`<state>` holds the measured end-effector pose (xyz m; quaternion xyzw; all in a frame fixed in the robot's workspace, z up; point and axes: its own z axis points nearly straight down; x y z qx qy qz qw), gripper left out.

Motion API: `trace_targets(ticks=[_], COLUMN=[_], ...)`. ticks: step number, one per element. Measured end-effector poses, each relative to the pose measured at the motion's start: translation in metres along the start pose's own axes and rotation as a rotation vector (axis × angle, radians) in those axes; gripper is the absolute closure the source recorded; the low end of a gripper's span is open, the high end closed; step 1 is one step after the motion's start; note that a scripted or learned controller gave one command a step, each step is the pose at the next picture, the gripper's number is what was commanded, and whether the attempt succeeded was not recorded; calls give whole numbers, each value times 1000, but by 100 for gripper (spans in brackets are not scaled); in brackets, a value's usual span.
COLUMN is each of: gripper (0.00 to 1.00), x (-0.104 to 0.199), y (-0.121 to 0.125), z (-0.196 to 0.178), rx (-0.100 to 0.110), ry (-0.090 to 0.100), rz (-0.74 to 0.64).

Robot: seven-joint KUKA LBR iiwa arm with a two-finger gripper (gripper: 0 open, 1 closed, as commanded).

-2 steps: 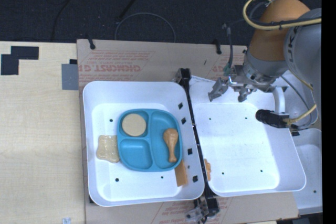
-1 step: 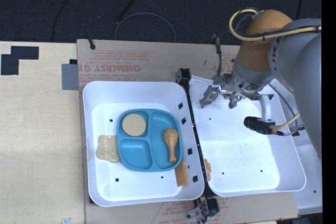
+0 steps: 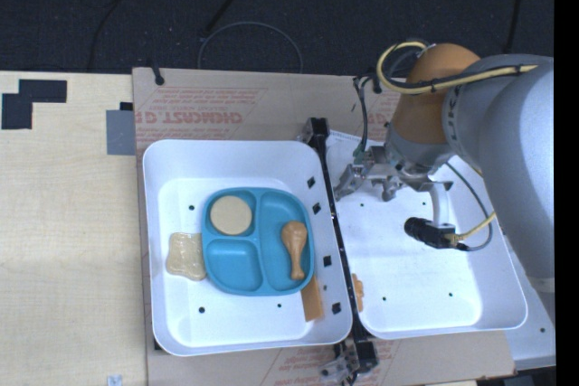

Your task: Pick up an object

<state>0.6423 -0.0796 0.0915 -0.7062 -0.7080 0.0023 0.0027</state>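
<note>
The left bin [image 3: 172,321] holds a blue divided tray [image 3: 237,268]. On the tray lie a round tan biscuit [image 3: 230,214] and a tan drumstick [image 3: 295,247]. A pale slice of toast [image 3: 185,256] rests against the tray's left side. A brown stick [image 3: 312,299] lies by the left bin's right wall, and a small orange piece [image 3: 358,292] sits at the right bin's left edge. My gripper [image 3: 373,183] hangs low over the upper left part of the right bin [image 3: 452,307], apart from all these objects; the wrist above hides much of it.
The arm's grey body [image 3: 507,149] covers the right bin's upper right side. A black plug with yellow cable [image 3: 432,232] hangs over the right bin's middle. A black divider [image 3: 327,212] runs between the bins. Cardboard [image 3: 226,104] lies beneath both.
</note>
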Motion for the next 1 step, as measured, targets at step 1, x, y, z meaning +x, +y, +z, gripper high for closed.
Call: trace_targets(ticks=[1], gripper=[100], x=[-1], y=[1], z=[-13], rx=[-2], ry=[0], rz=[2])
